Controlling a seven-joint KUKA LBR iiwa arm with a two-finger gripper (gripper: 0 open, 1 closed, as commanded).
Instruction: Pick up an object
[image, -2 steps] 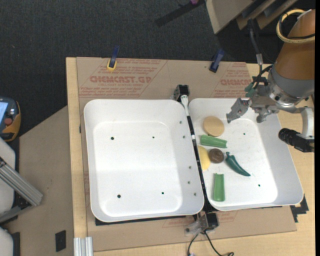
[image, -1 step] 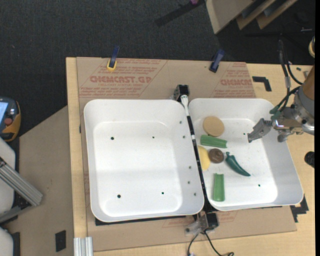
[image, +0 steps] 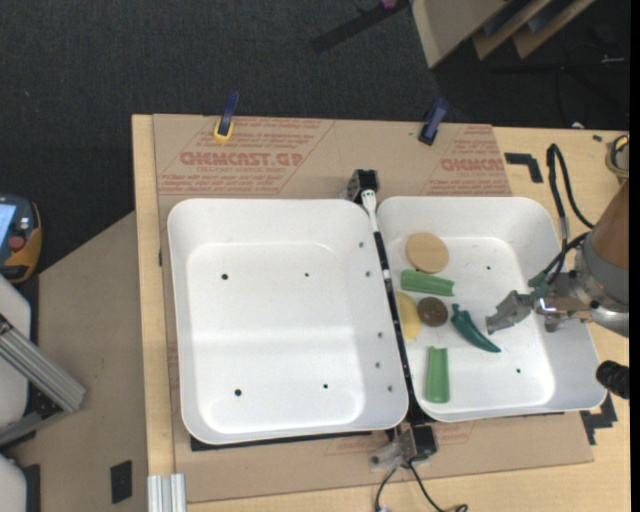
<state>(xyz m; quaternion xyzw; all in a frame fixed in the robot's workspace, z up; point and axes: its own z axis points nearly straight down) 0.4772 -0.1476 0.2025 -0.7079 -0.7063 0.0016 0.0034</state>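
The grey two-finger tool (image: 503, 314) hangs low in the right-hand shallow white plastic bin (image: 520, 392), and whether it is released or clenched cannot be told; nothing is seen gripped in it.

Just beside its tip lies the dark green curved pepper-shaped toy (image: 473, 331), the likeliest pick. Its slim, bent form may roll or skid aside if the tool closes off-centre.

A little further from the tip, the upright light green plastic cylinder (image: 437, 374), the small brown round ball (image: 433, 311) and the flat green block (image: 427, 284) crowd together, so a push could jostle them or snag two at once.

Beyond those sit the tan round disc (image: 427, 251) and a pale yellow piece (image: 408, 318) against the bin wall, its shape hard to make out.

The arm's upper part is cut off by the frame edge.
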